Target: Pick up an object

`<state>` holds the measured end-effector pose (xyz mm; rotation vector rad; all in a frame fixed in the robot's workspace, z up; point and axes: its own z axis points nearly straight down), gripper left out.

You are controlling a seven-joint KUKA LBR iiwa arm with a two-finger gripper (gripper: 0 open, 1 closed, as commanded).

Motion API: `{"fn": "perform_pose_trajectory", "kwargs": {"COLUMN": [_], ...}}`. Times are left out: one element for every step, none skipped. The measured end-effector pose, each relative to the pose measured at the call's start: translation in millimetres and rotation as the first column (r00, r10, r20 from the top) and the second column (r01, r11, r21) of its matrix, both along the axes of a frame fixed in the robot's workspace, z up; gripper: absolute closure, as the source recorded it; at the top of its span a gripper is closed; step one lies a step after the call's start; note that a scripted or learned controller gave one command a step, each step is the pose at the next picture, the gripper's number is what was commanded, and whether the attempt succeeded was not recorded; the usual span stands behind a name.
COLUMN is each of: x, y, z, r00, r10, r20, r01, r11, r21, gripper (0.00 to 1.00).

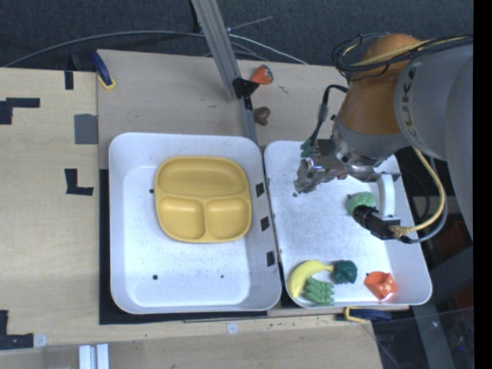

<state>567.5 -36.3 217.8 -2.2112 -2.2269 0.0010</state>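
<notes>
On a tan bench [46, 229], 2 white bins [127, 283] adjoin; the gripper [301, 184] overhangs the right one, its grip unreadable.

Yellow divided plate [204, 198] in left bin [123, 229].

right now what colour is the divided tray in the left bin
Yellow. The divided tray shows best in the camera view, lying in the left bin.

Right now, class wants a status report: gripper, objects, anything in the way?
Gripper hovering over right bin, nothing visibly held. Banana, green toys, orange piece clustered along bin's near edge. Nothing blocking them.
</notes>
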Motion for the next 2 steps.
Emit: {"fn": "perform_pose_trajectory", "kwargs": {"x": [-2.1,-18.0], "y": [53.3,106.7], "z": [-8.2,1.9], "r00": [1.000,1.000], "r10": [0.000,0.001], "r20": [0.000,0.000], "r01": [0.000,-0.001], "r11": [1.000,1.000], "r21": [-0.001,0.000], "gripper": [1.00,1.00]}}
